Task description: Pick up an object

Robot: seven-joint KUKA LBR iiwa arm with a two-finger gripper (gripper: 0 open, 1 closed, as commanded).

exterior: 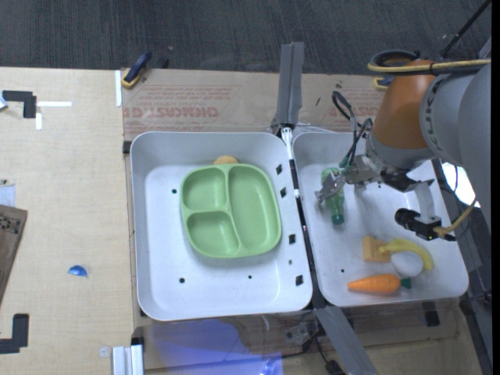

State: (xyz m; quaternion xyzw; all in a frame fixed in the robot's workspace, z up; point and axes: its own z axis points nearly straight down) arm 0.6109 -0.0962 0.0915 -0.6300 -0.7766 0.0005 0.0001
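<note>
Worktop (62, 209): pale wood out on the left, and there's a small blue bit (76, 271) lying on it, well away from the bins.
Clip (137, 66): a blue and yellow one sits at the back edge, above the left bin's far corner.
Left bin (156, 287): shallow and white, and it carries a green divided plate (232, 209) lying flat, turned a little askew.
Plate compartments: three in all, two small ones on the left side and one long one on the right.
Yellow thing (226, 160): just peeking out behind the plate's far rim, too hidden to say what it is.
Divider (291, 92): a grey post stands at the back, between the two bins.
Right bin (344, 276): white as well, touching the left bin along the middle seam.
Pincer (331, 186): down low in the right bin's back left part, right over a green bottle (337, 207); the fingers sit at the bottle's upper end and look closed around it, though the view is too small to be sure of the grip.
Carrot (377, 284): orange, lying near the front rim of the right bin.
Yellow block (375, 249): just behind the carrot.
Banana (412, 250): beside the block, curving over a white ball (406, 265).
Arm (437, 116): grey with its orange band, reaching in from the right.
</note>
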